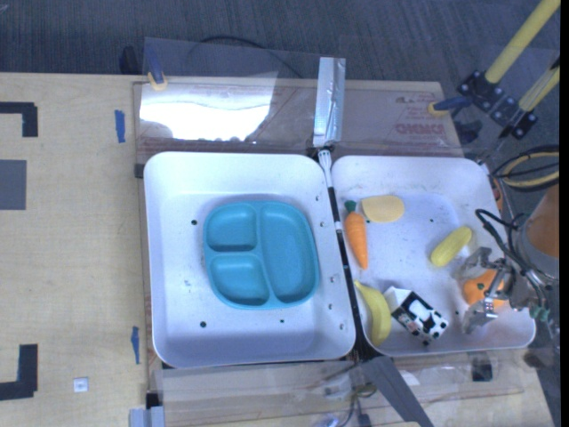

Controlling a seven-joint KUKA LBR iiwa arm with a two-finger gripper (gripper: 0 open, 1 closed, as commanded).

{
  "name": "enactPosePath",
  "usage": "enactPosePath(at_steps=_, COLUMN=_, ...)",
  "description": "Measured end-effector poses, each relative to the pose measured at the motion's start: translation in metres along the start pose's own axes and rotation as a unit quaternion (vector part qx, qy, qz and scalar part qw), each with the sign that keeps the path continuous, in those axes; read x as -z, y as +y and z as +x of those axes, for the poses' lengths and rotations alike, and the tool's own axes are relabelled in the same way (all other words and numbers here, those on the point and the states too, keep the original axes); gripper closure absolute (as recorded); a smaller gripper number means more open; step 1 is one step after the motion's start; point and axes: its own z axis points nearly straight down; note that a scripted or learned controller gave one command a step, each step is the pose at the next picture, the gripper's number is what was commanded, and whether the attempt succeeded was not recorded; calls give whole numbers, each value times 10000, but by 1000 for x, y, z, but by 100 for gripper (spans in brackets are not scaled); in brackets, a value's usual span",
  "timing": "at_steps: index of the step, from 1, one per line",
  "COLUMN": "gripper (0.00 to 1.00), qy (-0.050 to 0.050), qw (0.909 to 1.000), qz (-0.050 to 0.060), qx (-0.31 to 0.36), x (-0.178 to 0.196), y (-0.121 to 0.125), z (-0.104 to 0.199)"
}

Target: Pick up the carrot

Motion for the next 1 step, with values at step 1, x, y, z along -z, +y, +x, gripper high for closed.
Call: enactPosePath(at_steps=1, gripper=100, qy=-36, qw=10000, qz=-2, qx=-10, x=11, y=1, z=-2)
